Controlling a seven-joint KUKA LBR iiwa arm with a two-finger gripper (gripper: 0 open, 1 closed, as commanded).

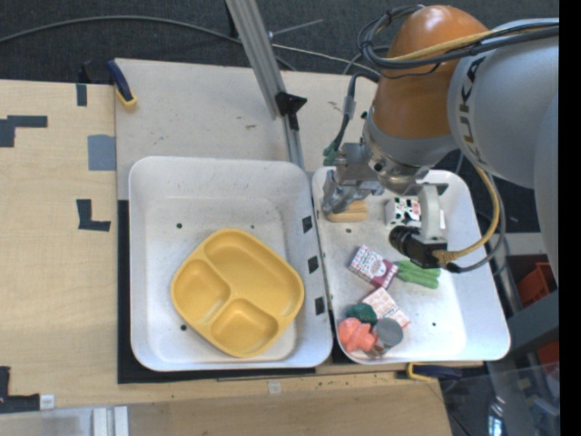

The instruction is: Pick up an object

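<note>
While my arm (pixel 508 107) reaches in over the right-hand bin (pixel 481 330), my gripper (pixel 343 195) hangs low at that bin's far left corner, close against the wall it shares with the left-hand bin (pixel 150 243). Whether the fingers are apart or together I cannot tell; the orange band (pixel 422 62) and the wrist housing crowd the view from above. A tan wooden block (pixel 348 212) lies directly beneath the gripper's tip, seemingly touching it, though nothing shows it caught between the fingers. Just nearer the camera from the gripper sits a small pink patterned box (pixel 371 265), with a green pod-shaped toy (pixel 419 274) to that box's right. Farther toward the camera, at the bin's near wall, a cluster gathers: a salmon-coloured lump (pixel 357 335), a dark green piece (pixel 362 313), a grey disc (pixel 389 332) and a pink card (pixel 381 302). Across the shared wall, well off to the gripper's left and nearer the camera, a yellow divided plate (pixel 238 291) rests flat in the left-hand bin.
</note>
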